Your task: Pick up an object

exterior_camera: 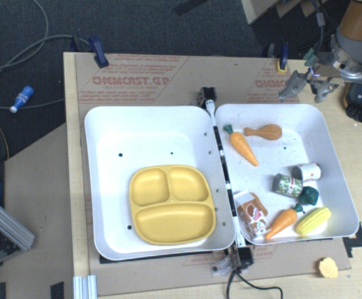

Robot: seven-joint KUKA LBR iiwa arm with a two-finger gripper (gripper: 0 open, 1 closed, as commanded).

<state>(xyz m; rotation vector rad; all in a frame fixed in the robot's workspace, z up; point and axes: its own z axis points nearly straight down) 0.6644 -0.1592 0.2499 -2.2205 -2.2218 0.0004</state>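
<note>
My gripper (308,87) hangs open above the back rim of the right bin (330,136), its two grey fingers spread with nothing between them. In that bin lie a brown drumstick (265,131) and an orange carrot (243,147) near the back left. Farther forward are a small green can (287,185), a white cylinder (309,171) and a dark green piece (309,196). At the front sit a second carrot (281,222), a yellow corn cob (313,220) and a brown-and-white packet (253,213).
The left bin (106,136) holds a yellow divided plate (171,204). A yellow bit (328,267) lies on the cardboard outside the right bin's front corner. Blue clamps (97,50) grip the board's back edge. Cables and a blue-capped bottle (22,98) lie on the floor at left.
</note>
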